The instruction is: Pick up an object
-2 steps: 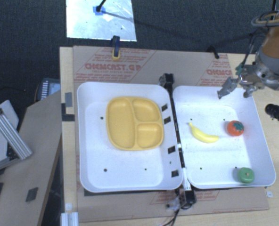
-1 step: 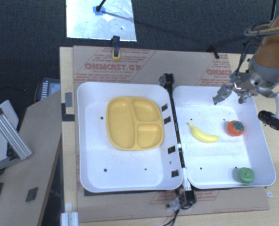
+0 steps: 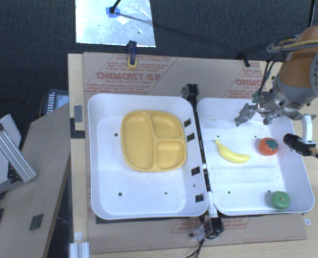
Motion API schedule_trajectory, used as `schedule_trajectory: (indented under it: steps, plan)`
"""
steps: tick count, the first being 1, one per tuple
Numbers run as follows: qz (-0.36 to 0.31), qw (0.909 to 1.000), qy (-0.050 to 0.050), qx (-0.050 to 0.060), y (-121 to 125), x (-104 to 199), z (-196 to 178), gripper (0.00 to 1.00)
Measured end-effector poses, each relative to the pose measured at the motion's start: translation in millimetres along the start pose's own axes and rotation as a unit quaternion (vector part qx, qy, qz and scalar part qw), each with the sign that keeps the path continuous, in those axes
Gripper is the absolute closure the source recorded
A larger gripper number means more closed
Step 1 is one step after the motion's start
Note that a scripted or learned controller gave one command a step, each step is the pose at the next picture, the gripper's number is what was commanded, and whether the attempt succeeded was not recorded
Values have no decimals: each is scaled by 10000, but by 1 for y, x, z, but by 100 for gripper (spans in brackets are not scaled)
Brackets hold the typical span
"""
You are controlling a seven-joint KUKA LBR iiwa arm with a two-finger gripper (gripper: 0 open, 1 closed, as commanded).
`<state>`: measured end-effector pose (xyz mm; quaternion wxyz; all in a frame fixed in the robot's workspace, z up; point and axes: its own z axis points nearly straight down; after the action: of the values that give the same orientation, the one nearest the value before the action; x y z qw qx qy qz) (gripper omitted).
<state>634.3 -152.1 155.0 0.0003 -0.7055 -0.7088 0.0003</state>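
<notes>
Yellow and smooth, the toy banana (image 3: pixel 232 153) lies near the middle of the right bin (image 3: pixel 293 198), and I take it as my landmark for everything else. My gripper (image 3: pixel 251 113) hangs above and a little to the right of the banana, over the bin's far part, with nothing between its fingers; they look spread apart, one dark tip reaching out toward the bin's far-left corner, though the slanted view leaves some doubt about how wide.

I judge this to be the approach step: nothing is lifted, nothing is touched. Right of the banana sits a round orange-red tomato (image 3: pixel 267 146) with a small green top, glossy like moulded plastic. Further right and nearer the camera, by the bin's near-right corner, rests a flat green round piece (image 3: pixel 280 199), short and disc-like. Far to the left of the banana, in the left bin (image 3: pixel 105 198), lies a yellow divided plate (image 3: pixel 152 140) with three shallow compartments, matte and rounded at its corners.

For the next move I would need to pick one target, line my fingers across its narrow width and descend. The banana's curved, slim body seems the easier hold; the tomato's round, slick surface could roll or squirt out as I close.
</notes>
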Motion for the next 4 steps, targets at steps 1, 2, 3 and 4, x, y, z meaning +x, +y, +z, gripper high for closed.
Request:
schedule_trajectory:
  steps: [1, 2, 3, 4]
  plan:
    - [0, 10000, -4, -5, 7, -4, 45, 0]
    - [-4, 10000, -7, -30, 9, -4, 32, 100]
    - [2, 10000, -9, -39, 16, -9, -16, 100]
    - [-4, 10000, -12, -51, 12, -10, -80, 100]
